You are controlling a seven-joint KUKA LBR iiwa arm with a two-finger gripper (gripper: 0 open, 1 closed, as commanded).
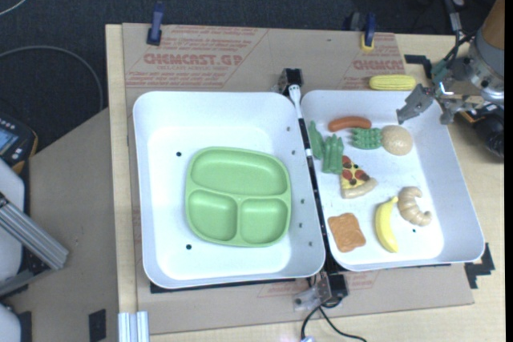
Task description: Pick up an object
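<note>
My gripper (427, 111) hangs over the far right corner of the right bin (449, 172), open, with nothing between its fingers. Just left of it and below lies a beige round ball (396, 140). Other toy foods in this bin are a red sausage (350, 123), green leafy vegetables (327, 150), a spiky green piece (367, 138), a pizza slice (353, 177), a banana (386, 225), a croissant (414, 205) and an orange toast square (347, 231).
A green divided plate (238, 195) lies in the left bin (160, 140). A yellow corn cob (392, 82) rests on the cardboard behind the right bin. Blue clamps (155, 25) hold the cardboard's far edge. The arm enters from the upper right.
</note>
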